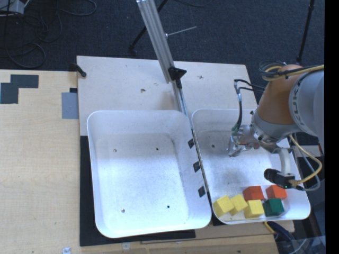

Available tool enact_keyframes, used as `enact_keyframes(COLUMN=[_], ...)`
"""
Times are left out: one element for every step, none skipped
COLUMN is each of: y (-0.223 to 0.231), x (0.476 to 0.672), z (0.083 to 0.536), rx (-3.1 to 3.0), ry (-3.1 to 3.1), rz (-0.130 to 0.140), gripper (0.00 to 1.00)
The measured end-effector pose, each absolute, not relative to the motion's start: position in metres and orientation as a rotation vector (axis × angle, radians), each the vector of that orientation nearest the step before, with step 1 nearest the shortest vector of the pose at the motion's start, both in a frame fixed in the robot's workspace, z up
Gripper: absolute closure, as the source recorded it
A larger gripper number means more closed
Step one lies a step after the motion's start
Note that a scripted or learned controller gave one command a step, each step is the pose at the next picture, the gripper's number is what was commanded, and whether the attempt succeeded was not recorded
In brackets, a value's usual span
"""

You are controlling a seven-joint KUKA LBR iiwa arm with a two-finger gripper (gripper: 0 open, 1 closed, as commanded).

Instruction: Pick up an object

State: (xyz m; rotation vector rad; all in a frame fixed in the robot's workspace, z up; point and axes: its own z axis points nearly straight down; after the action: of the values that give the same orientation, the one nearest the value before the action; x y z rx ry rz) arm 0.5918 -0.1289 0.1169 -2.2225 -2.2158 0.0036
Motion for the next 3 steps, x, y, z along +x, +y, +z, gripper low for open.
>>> enact_keyframes(y=[-0.109, -0.177, -0.103], x=[0.529, 0.579, 0.627], z=[0.093, 0.092, 0.091], rx=[-2.23, -2.229, -2.213], ry=[-2.224, -2.222, -2.229], rz=[-0.005, 0.0, -0.005], gripper=[1.0, 1.0, 1.0])
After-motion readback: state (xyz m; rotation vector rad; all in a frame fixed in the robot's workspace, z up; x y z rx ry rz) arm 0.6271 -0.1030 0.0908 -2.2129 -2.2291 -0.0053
